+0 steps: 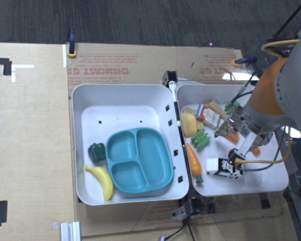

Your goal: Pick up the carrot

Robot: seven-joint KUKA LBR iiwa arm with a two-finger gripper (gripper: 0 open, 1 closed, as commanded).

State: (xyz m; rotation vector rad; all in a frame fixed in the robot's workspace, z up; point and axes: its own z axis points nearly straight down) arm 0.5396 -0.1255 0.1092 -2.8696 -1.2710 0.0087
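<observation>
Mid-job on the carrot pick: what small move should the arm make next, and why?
Probably slide the gripper toward the view's lower left until it hangs over the carrot. The carrot lies against the right bin's left wall, just below the green vegetable, while the gripper sits nearer the bin's middle, apart from it.
</observation>
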